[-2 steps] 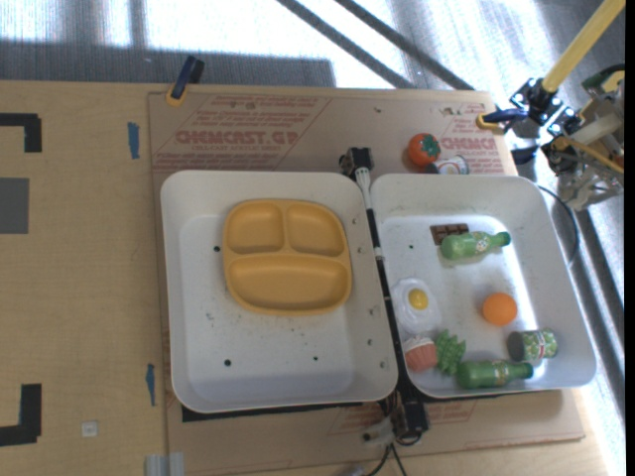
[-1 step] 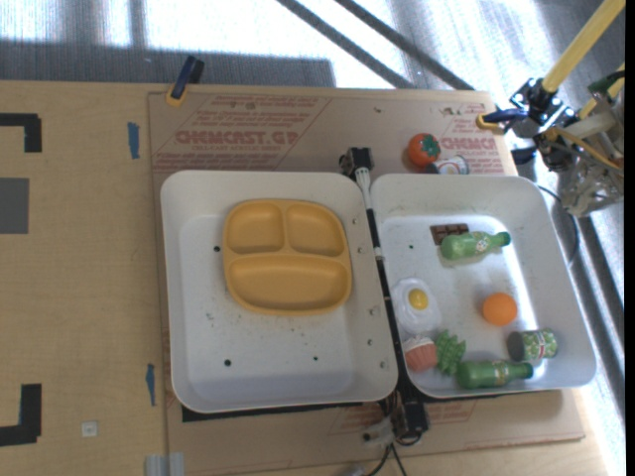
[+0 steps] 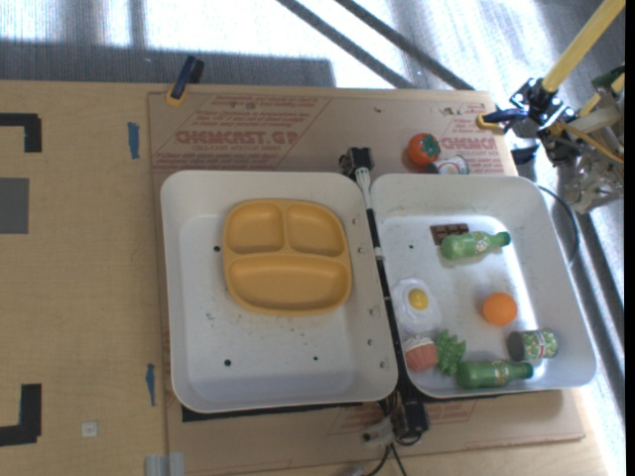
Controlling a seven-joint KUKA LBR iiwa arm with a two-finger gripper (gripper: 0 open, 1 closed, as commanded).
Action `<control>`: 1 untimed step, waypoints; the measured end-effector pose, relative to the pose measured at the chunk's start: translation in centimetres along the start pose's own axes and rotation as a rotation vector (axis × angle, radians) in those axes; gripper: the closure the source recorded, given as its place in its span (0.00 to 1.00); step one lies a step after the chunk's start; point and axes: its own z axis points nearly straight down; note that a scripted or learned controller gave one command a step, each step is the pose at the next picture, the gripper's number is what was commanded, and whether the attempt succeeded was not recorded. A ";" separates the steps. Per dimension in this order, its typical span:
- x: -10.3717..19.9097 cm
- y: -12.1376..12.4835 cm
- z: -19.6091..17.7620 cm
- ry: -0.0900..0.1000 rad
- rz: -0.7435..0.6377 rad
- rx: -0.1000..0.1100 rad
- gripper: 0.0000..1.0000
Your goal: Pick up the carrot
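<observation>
Wood-coloured table [image 3: 79,296] fills the view under a slanted look from above, and a brown cardboard sheet [image 3: 248,132] with red print lies on it beneath two shallow white bins set side by side. In the left bin [image 3: 189,365] a yellow divided plate [image 3: 288,256] sits toward the far edge, with three hollows. The right bin [image 3: 556,256] carries the small things. One green bottle [image 3: 493,372] lies along its near edge, and a second green bottle [image 3: 474,245] lies near the far edge, touching a brown chocolate bar [image 3: 449,232] just behind it. A green and red can [image 3: 533,345] lies toward the near right corner, and an orange ball [image 3: 499,308] rests near it, further in. A fried egg [image 3: 415,300] lies against the left wall. The carrot [image 3: 422,355], a stubby pink-orange piece with a leafy green top pointing right, lies in the near left corner of the right bin, just beside the near bottle and in front of the egg. Beyond the right bin's far edge, on the cardboard, sit a red-orange tomato [image 3: 423,150] and a small tin [image 3: 451,166]. How wide the hand stands, or what it holds, I cannot tell.
</observation>
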 end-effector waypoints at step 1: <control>0.0 0.0 -1.0 -0.001 -0.006 0.000 1.00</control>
